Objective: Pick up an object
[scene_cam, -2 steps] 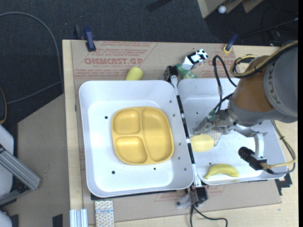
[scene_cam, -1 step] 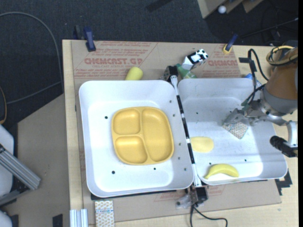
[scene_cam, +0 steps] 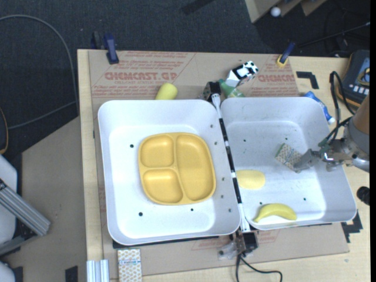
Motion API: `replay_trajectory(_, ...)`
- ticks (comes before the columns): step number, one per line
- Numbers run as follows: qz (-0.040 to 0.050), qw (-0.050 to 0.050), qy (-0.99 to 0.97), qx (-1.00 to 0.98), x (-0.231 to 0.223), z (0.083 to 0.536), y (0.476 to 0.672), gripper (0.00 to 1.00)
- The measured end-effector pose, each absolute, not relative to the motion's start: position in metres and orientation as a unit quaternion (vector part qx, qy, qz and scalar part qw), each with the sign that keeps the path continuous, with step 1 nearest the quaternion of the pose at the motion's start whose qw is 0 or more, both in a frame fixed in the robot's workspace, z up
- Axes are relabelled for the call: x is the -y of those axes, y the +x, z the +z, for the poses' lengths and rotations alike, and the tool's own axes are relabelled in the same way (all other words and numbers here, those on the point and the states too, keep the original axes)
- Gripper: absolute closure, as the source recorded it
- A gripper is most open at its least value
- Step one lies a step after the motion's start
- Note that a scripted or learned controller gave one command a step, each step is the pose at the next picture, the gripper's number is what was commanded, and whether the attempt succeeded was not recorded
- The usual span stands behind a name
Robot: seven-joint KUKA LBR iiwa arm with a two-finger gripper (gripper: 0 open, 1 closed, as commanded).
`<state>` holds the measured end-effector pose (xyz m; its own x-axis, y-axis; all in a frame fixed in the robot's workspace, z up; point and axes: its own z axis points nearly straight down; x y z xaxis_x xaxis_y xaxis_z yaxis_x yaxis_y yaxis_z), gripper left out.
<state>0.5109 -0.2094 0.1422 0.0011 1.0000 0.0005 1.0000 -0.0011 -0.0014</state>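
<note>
In the right bin (scene_cam: 264, 119) lie a small speckled grey-tan block (scene_cam: 286, 154), a pale yellow rounded piece (scene_cam: 251, 180) by the left wall, and a yellow banana (scene_cam: 276, 213) near the front wall. My gripper (scene_cam: 303, 161) reaches in from the right and sits low in the bin. Its tip is right beside the speckled block, on the block's right side, touching or nearly touching it. The left bin (scene_cam: 117, 175) holds a yellow divided plate (scene_cam: 176, 168).
Behind the bins on the bench lie a yellow object (scene_cam: 167, 91) and a black-and-white toy (scene_cam: 244, 72) with green parts. A blue clamp (scene_cam: 110, 47) sits at the bench's back left. Cables run at the right edge near the arm (scene_cam: 352, 148).
</note>
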Motion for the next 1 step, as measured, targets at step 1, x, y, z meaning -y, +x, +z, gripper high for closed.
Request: replay_trajectory(1,-0.0016,-0.004,-0.707,0.707,0.1621,0.0885,0.5458,0.0)
